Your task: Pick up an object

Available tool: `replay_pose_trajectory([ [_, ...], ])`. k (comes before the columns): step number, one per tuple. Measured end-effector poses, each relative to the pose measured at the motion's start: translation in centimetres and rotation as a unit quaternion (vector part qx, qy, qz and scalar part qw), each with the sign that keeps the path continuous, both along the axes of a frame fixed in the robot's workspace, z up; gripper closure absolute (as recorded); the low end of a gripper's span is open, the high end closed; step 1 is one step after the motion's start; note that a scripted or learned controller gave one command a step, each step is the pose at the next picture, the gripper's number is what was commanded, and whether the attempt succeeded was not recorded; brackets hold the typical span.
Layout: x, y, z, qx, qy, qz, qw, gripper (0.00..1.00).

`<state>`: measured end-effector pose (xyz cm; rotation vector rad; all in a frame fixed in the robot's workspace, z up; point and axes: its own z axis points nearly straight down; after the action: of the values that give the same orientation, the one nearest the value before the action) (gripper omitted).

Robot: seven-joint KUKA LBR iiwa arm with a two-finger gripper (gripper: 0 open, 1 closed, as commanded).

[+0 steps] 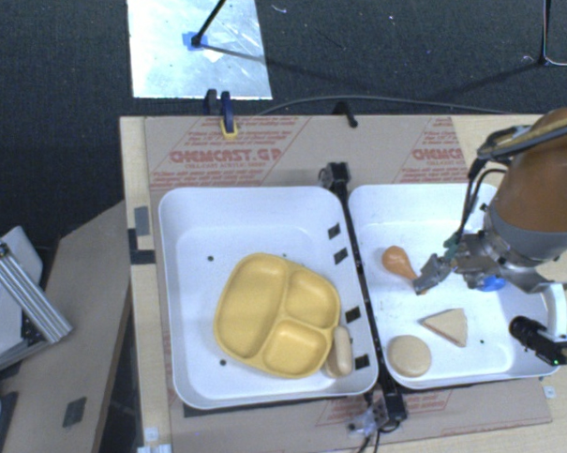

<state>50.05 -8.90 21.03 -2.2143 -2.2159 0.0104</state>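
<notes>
Starting nearest, the right bin holds a round bun and a wedge of bread. Just beyond them, the gripper hangs beside the drumstick, probably its target; can't tell how its fingers stand. Over in the left bin, a yellow tray sits well out of the way.

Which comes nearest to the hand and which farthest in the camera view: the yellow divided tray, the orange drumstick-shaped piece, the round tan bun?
Measured from the hand over the right bin:
1. Orange drumstick-shaped piece, right bin, just beside the hand toward the divider.
2. Round tan bun, right bin's near edge, below the hand in the image.
3. Yellow divided tray, across the divider in the left bin.
</notes>
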Motion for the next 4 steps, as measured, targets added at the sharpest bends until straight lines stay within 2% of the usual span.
replay_pose_trajectory([
  [1,0.3,0.0,0.6,-0.0009,-0.006,0.001,1.0,0.0],
  [2,-0.6,-0.4,-5.0,-0.0001,-0.003,0.0,1.0,0.0],
  [3,-0.6,0.1,-11.0,-0.0007,-0.006,0.001,1.0,0.0],
  [4,-0.6,0.1,-12.7,-0.0001,-0.005,0.0,1.0,0.0],
])
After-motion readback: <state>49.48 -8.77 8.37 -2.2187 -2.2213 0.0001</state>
